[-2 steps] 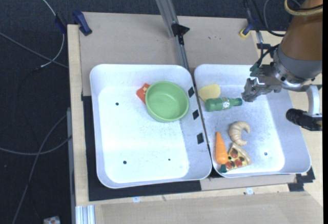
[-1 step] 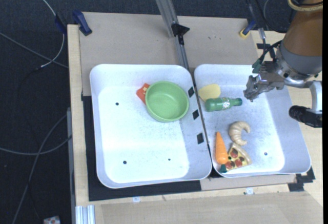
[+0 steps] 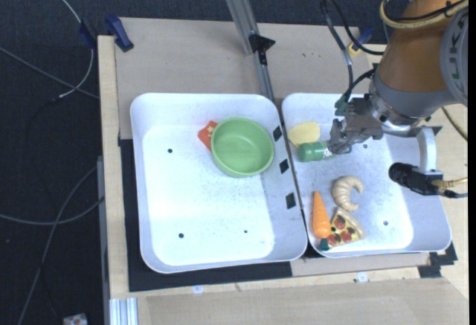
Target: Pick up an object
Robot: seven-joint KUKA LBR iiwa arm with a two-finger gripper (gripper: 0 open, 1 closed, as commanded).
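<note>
The pincer (image 3: 334, 146) is sitting low in the right bin (image 3: 394, 238), its tip touching a green block (image 3: 311, 152) at nine o'clock (grip state: cannot tell), a yellow piece (image 3: 303, 132) lying just beside at eleven.

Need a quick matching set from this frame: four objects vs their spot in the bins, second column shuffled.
1. green bowl
2. carrot
3. croissant
4. yellow block

a. right bin, along its left wall near the front
b. left bin, toward its back right
c. right bin, back left corner
d. right bin, middle, just right of the carrot

Pairs: 1-b, 2-a, 3-d, 4-c
</note>
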